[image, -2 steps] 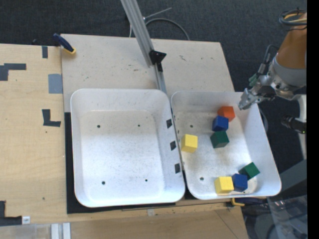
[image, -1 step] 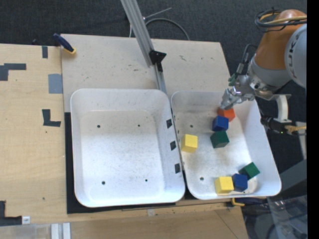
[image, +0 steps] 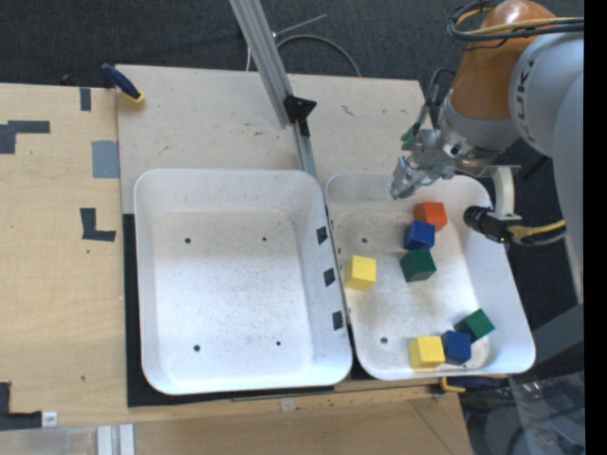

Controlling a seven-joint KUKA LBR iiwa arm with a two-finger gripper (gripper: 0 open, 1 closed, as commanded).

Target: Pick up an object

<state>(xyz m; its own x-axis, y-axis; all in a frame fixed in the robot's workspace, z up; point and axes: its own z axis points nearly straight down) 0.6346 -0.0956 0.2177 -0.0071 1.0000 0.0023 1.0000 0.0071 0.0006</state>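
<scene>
Small plain cubes fill the right bin (image: pixel 493 282): two yellow (image: pixel 361 272), two blue (image: pixel 419 235), two green (image: pixel 417 265), one orange (image: pixel 431 214). The end effector (image: pixel 408 183) hovers at the bin's far edge. Its opening cannot be told.

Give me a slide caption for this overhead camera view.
Robot hand poised over the right bin of coloured blocks, nearest the orange block.

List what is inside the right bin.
Inside the right bin lie an orange block, two blue blocks, two green blocks and two yellow blocks. The gripper covers some of the floor near its far rim.
</scene>
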